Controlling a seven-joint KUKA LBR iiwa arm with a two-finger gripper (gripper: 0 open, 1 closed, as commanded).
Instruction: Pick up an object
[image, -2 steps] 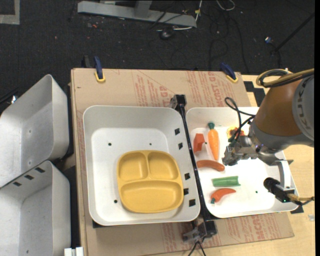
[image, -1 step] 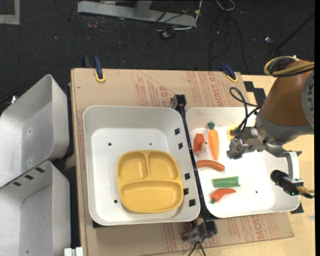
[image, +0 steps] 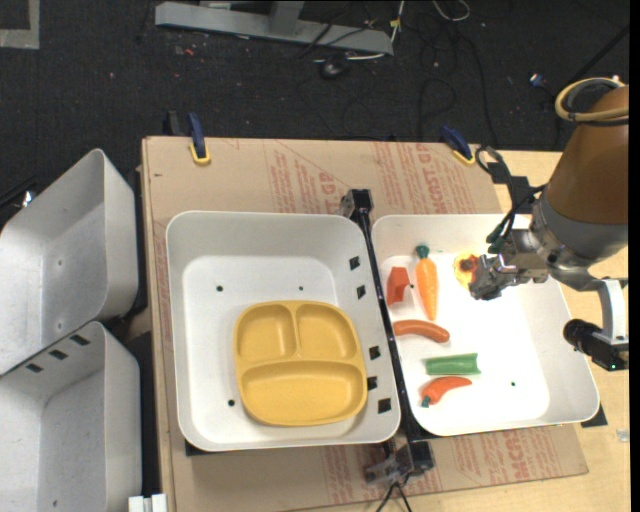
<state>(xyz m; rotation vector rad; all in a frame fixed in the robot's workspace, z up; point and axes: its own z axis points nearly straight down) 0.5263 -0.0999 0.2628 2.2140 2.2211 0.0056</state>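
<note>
Flanking white bins (image: 190, 300), dark littered floor (image: 100, 70)

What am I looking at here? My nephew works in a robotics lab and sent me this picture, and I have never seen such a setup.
It is a single photo from a camera fixed above a workbench, looking down at a slant. The grey and orange shape at the right is a robot arm; its gripper, a two-finger claw, hangs over the right bin. The job is to pick up an object. Two shallow white bins sit side by side. The left bin holds a yellow divided plate. The right one holds toy food: a carrot, a small red-orange block, a sausage, a green piece and a red pepper. Something yellow lies right by the claw; I cannot tell whether it is gripped.
</note>
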